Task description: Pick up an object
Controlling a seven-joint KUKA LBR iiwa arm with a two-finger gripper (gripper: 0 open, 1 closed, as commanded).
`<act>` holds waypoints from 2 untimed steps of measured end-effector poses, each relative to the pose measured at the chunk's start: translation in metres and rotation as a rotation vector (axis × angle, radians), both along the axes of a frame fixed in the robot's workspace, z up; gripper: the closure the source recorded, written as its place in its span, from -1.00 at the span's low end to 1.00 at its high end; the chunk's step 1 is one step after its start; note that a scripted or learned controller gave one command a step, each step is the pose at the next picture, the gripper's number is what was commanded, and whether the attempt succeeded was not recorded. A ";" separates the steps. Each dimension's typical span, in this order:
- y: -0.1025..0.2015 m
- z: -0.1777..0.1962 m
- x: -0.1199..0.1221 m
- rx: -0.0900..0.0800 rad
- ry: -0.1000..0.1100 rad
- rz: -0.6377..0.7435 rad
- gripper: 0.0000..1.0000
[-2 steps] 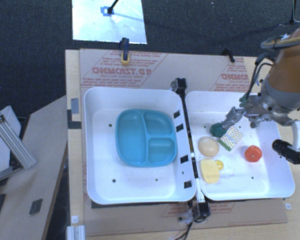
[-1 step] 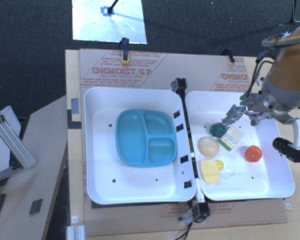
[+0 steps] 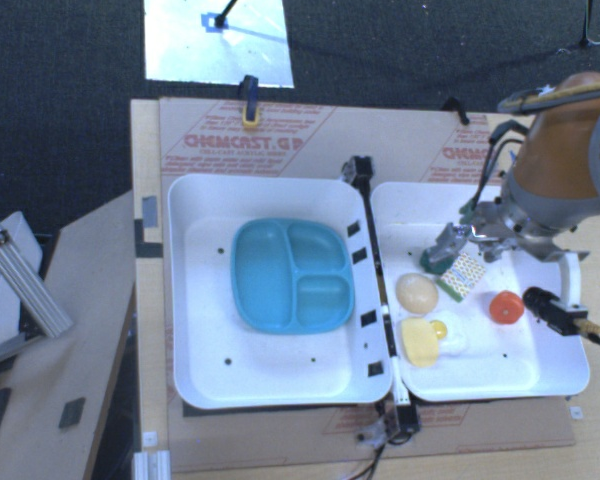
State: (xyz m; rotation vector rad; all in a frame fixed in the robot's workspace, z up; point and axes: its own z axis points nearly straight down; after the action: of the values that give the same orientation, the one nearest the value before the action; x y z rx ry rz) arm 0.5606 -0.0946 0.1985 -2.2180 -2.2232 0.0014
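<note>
Overhead, the grey arm with an orange band reaches from the right into the right white bin. Its claw hangs just above a green-checked card, near a beige egg-shaped object, seemingly lining up a grasp; its grip cannot be told. Leftward, a blue divided plate fills the other bin.

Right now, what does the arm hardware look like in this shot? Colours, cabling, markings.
The grey KUKA arm has rounded, bulky links with a wide orange band above the wrist. Thin dark cables loop along its side toward the tool end. The two-finger gripper is a metallic silver block with dark parts at its tip. No lettering or markings can be made out at this resolution.
</note>
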 end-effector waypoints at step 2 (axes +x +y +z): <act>-0.004 -0.106 0.007 0.001 -0.009 -0.003 -1.00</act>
State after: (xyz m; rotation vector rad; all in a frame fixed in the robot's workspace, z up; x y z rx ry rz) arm 0.5678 -0.0983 0.0922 -2.2253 -2.2235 -0.0090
